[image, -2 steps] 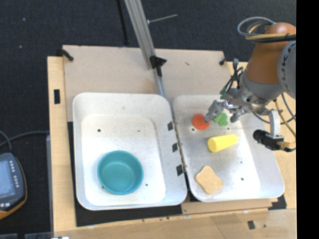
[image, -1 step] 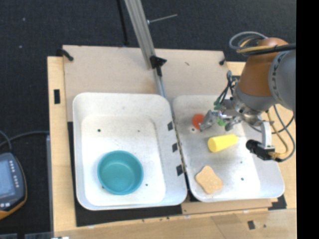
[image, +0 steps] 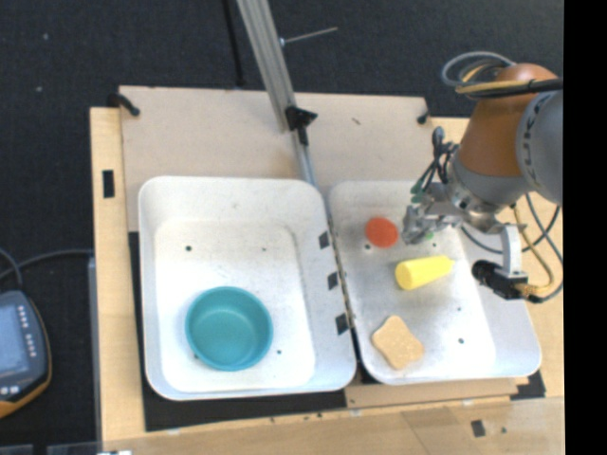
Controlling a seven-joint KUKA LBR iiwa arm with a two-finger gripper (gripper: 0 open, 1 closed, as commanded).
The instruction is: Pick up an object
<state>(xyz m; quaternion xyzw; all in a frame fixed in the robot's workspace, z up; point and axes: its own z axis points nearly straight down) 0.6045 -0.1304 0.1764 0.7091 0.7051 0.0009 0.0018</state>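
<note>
Tool sits low in the right bin, at the end of the grey arm with the orange band reaching in from the right. Whether it is released or clenched — cannot tell from this slant; the wrist body covers the tips. Nothing is seen held.

Closest to it: an orange-red round object just beside the tool on its left, and a yellow cylinder-like piece lying on its side just below the tool. Whether the tool touches either one is unclear. Further toward the near edge, a tan sponge-like block lies well apart from the tool. Left bin holds a teal bowl, far from the action.

Step, as judged: approach/descent over a candidate — no pick yet. The target is probably the orange-red object or the yellow piece; both rest on the bin floor.

Next move calls for centring over one item, straddling it cleanly, closing, then lifting straight up. Risk: the two items lie close together, so an off-centre close may nudge rather than grasp.
</note>
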